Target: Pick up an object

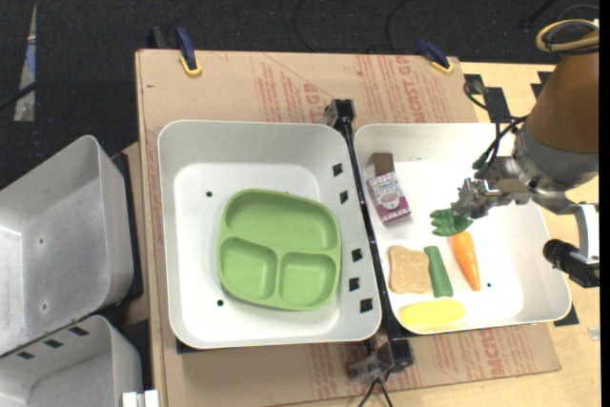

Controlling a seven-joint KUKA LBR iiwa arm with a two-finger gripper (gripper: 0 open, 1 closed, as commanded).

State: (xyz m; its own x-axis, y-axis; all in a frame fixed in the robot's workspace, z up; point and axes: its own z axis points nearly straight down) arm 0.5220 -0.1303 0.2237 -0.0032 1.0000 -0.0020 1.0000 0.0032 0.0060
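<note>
fingers point(469, 202) low over the carrot's point(464, 258) green leafy top point(446, 222); grip state, cannot tell.

arm point(570, 110) cut off at right edge, carrot point(464, 257) top behind gripper point(469, 203)

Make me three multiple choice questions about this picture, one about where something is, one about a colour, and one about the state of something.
1. Where is the divided plate?
A. left bin
B. right bin
C. on the floor

2. What colour is the flat piece at the right bin's near edge?
A. blue
B. yellow
C. red

3. How does the toy carrot stand?
A. upright on its tip
B. hanging in the air
C. lying flat on the bin floor

Answers:
1 A, the green plate sits in the left bin.
2 B, it is plainly yellow, below the toast slice.
3 C, it lies on the bin floor beside the green stick.
</note>
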